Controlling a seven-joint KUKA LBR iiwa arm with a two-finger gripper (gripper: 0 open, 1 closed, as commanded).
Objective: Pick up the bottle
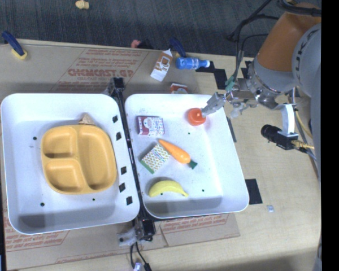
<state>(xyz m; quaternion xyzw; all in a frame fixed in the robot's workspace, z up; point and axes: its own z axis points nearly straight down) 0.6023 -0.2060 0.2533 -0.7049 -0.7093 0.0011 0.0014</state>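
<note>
Clearly gripper [213, 104] beside red bottle [195, 116], right bin [229, 145]

Arm [296, 44] cut off at right edge; carton [150, 125] label too blurred to read

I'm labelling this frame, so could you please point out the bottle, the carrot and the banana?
bottle [187, 64]: camera view, blue body.
carrot [174, 151]: camera view, orange middle.
banana [167, 189]: camera view, yellow middle.

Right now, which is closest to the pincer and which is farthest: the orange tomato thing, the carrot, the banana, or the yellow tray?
Going out from the pincer:
1. Small orange-red tomato, right beside it, at the right bin's top edge.
2. Carrot, mid right bin.
3. Banana, near that bin's bottom edge.
4. Yellow divided tray, in the left bin.
</note>
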